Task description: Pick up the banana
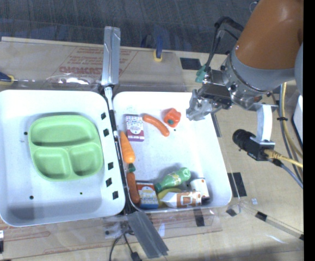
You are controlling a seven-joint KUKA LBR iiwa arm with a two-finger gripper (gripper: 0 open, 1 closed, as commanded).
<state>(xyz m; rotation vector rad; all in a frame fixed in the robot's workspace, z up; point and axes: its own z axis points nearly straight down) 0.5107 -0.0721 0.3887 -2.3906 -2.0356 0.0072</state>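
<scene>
Clutter sits in the near corner of the right bin [223,170]: a green bottle [174,177] lies across a few cartons [185,199]. A yellowish patch [165,186] is tucked under the bottle's near side. I judge that to be my best candidate for the banana, though it is too hidden to be sure.

Further back, a carrot [127,148] lies along the left wall, with a small box [134,128] just beyond it. A reddish sausage [156,124] and an orange pepper [171,116] lie beside that, and none of them is what I want.

My gripper [196,112] hangs over the bin's far right corner, well apart from the pile. I cannot tell how far open it is, and I see nothing carried in it.

To do this well I should cross to the near corner and come down beside the bottle, not on it. I should line up across the yellow piece's narrow width, since the bottle could roll or get grabbed instead.
</scene>
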